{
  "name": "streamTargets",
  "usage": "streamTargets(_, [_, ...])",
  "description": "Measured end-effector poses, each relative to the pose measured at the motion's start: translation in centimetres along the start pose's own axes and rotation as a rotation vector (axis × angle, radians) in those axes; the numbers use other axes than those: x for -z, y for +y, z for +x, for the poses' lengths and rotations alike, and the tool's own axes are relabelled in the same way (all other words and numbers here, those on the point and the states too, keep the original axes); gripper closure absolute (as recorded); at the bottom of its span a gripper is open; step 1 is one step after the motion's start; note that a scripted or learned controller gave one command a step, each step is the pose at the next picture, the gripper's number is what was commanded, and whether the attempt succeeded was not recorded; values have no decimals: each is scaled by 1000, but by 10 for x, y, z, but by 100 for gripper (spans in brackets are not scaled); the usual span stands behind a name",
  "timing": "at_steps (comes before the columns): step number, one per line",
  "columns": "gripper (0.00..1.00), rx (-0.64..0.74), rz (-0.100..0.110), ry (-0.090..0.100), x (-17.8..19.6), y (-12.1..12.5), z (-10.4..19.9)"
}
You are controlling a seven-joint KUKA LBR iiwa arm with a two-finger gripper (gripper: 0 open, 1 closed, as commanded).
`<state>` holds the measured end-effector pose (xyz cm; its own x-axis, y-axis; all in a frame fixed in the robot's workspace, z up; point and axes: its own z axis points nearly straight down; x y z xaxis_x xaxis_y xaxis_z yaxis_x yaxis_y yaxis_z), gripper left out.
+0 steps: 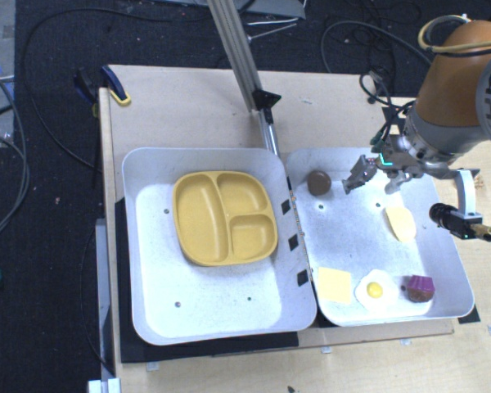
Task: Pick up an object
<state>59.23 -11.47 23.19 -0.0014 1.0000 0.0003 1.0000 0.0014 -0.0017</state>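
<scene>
Tool poised over the right bin, nothing held

The tool (375, 174), fingers spread, hovers near the right bin's (450, 262) far edge between brown ball (318, 182) and yellow wedge (401, 223); descending there risks closing on bare floor.

Two shallow white bins sit side by side: the left bin (147, 301) holds one yellow three-compartment plastic tray (226, 217). The right bin (442, 260) holds five things: one brown round ball (318, 182), two pale yellow cheese-like slices (400, 223) (335, 285), one toy fried egg (376, 289), one purple lump (419, 287).
</scene>
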Motion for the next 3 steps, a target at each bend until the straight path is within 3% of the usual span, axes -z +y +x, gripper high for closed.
streamTargets(1, [0, 0, -1, 0, 0, 0, 0])
streamTargets(3, [0, -2, 3, 0, -88, -4, -1])
